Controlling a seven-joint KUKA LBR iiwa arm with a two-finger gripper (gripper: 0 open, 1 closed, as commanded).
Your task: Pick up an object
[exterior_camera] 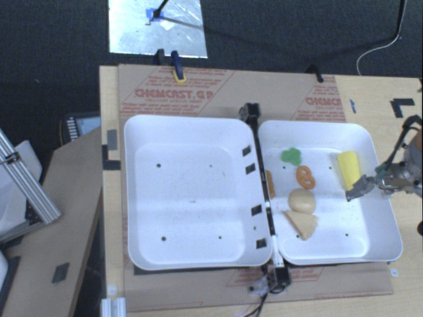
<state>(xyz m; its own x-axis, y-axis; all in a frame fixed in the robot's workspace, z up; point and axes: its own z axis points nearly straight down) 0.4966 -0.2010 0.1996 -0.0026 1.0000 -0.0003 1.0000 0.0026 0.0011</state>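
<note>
The right bin point(377, 243) holds several small things: a yellow block point(348, 168) near its right wall, a green leafy piece point(291, 155), an orange pretzel point(305, 176), a tan bread roll point(302, 201) and a pale cheese wedge point(303, 224). An orange strip point(269, 183) lies along the bin's left wall. My gripper point(360, 189) reaches in from the right edge, just below and right of the yellow block, low over the bin's right side. Nothing shows between its fingers.
The left bin point(192, 190) sits beside the right one, joined by a black clamp strip point(259, 197). Both rest on a brown cardboard sheet point(198, 91). A shiny metal plate point(157, 17) lies at the back, and a white cable point(383, 41) runs at the back right.
</note>
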